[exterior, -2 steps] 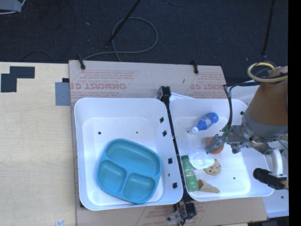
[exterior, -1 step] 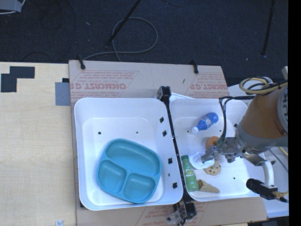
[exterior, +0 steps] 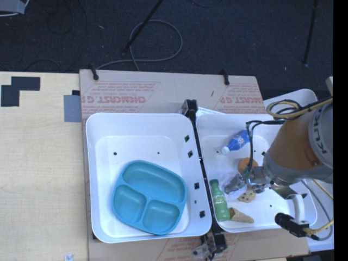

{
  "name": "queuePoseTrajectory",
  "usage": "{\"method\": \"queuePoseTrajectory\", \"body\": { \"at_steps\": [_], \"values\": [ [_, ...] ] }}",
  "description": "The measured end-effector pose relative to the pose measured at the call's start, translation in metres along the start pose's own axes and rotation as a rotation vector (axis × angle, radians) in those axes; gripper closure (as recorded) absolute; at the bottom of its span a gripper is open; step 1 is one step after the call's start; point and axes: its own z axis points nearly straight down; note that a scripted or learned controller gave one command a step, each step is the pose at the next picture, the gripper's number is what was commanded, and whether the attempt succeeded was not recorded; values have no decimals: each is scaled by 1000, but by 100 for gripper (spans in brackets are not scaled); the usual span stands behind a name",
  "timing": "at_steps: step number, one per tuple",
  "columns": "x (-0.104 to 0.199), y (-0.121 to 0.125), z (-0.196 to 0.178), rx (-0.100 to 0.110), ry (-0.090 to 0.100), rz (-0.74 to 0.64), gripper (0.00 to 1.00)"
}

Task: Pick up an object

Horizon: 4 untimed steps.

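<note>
The blue tray (exterior: 149, 197) lies in the left bin (exterior: 103, 145). In the right bin (exterior: 217, 125), the gripper (exterior: 239, 182) hangs low just right of the green bottle (exterior: 219, 201), near the cookie (exterior: 246, 197); its opening cannot be told. The blue bottle (exterior: 236, 142) lies toward the far wall.

A blue divided tray (exterior: 149, 197) lies in the left bin (exterior: 103, 129); cables (exterior: 157, 34) cross the dark floor (exterior: 244, 31).

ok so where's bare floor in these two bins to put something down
Left bin: bare floor along the far wall and left side, around the blue divided plate. Right bin: crowded. The blue bottle, green bottle, cookie, cone and the gripper fill its middle and near side; one bare strip lies between the divider and the blue bottle.
</note>
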Motion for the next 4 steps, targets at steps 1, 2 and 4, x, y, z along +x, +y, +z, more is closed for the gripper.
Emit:
{"method": "queuePoseTrajectory", "body": {
  "at_steps": [1, 2, 4],
  "values": [
    [-4, 3, -15, -11, -6, 7, 100],
    [-4, -5, -63, -2, -1, 4, 100],
    [-8, 1, -165, -3, -2, -2, 100]
  ]
}}
